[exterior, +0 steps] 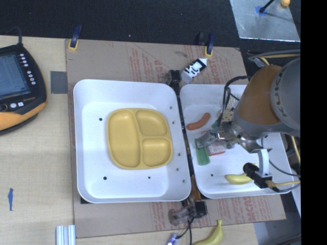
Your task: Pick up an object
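Claw (208, 140): it hangs low in the right bin (265, 188), over the bin's left half, at the end of the grey arm with its orange band (258, 98). Whether it is clenched or released I cannot tell from here; the wrist and cables crowd it.
Green block (203, 154): right under the claw and a touch toward the near side, lying flat on the bin floor. It looks to be touching the claw's tip, though I would not swear to it.
Red-and-white item (217, 150): just beside the claw on the arm's side, partly tucked under the wrist; too hidden to name.
Sausage (198, 121): a little beyond the claw, toward the far wall, lying at a slant and clear of it.
Banana in bin (238, 178): nearer than the claw and off toward the arm's side, by the front wall.
Yellow tray (139, 137): well away from the claw, across the divide, sitting in the middle of the left bin (92, 182).
Second banana (212, 235): out on the bench, past the bin's front edge from the claw.
Handheld controller (18, 88): far off, beyond the left bin.
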